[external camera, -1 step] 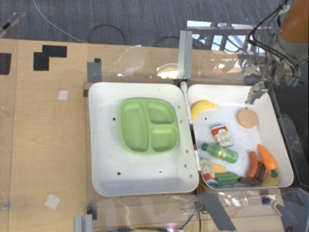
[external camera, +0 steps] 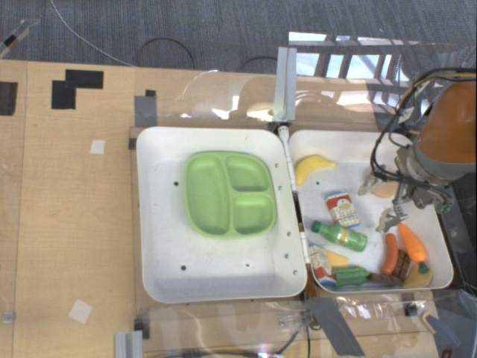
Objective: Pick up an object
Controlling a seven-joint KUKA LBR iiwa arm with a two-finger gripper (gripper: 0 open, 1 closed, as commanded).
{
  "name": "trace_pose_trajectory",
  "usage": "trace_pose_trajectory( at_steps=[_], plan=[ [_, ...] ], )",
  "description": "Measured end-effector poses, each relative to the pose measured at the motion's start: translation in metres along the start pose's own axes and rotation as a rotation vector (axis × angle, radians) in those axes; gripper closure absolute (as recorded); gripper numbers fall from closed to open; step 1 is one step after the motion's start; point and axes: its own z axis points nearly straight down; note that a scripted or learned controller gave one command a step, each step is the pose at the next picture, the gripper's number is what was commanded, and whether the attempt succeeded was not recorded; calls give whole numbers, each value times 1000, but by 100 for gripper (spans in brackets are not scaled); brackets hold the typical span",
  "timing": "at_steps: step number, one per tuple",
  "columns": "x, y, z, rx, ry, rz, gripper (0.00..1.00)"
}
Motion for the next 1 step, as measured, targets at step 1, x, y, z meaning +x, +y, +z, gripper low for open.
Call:
trace_pose_trajectory(
  at_steps=[1],
  plan=[
    [7, 72, 13, 5, -18, 175, 0]
  ],
)
